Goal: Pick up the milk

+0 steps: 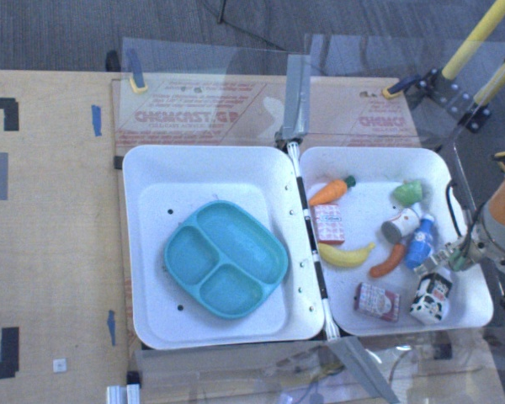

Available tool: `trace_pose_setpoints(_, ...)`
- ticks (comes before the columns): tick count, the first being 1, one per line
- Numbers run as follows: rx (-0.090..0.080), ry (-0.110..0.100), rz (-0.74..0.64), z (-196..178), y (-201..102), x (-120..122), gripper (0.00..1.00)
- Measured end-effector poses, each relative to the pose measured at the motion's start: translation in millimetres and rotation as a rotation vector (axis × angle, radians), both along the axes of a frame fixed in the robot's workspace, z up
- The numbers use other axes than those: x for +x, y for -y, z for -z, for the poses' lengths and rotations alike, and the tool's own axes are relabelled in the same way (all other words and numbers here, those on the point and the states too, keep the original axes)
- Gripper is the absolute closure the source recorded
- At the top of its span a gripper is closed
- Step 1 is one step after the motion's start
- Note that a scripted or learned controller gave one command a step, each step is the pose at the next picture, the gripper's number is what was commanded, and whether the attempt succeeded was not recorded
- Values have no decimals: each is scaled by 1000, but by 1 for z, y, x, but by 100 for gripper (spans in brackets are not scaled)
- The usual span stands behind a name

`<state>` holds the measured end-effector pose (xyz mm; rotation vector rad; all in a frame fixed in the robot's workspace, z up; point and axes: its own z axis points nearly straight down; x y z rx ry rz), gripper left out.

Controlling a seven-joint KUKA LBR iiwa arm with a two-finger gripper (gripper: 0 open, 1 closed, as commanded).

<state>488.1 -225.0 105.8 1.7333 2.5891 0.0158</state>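
The milk (429, 301) is a small white carton with black cow patches, lying near the front right corner of the right bin (366, 160). My gripper (449, 259) reaches in from the right and hangs just behind and above the carton, close to a blue bottle (419, 245). Nothing shows in its grasp. The arm's wrist (498, 234) is over the bin's right rim.
The right bin also holds a carrot (330, 191), a red-and-white box (328, 224), a banana (346, 254), an orange sausage (388, 260), a grey can (400, 224), a green item (409, 192) and a red can (377, 301). A teal divided plate (227, 258) lies in the left bin (151, 171).
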Motion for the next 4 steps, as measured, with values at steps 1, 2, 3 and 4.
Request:
trace_pose_setpoints(1,5,-18,153,17,0,16,100)
trace_pose_setpoints(2,-3,-18,-349,16,-2,-5,100)
trace_pose_setpoints(3,1,-24,-231,-59,-61,-7,100)
trace_pose_setpoints(4,1,-24,-230,-59,-60,-7,0)
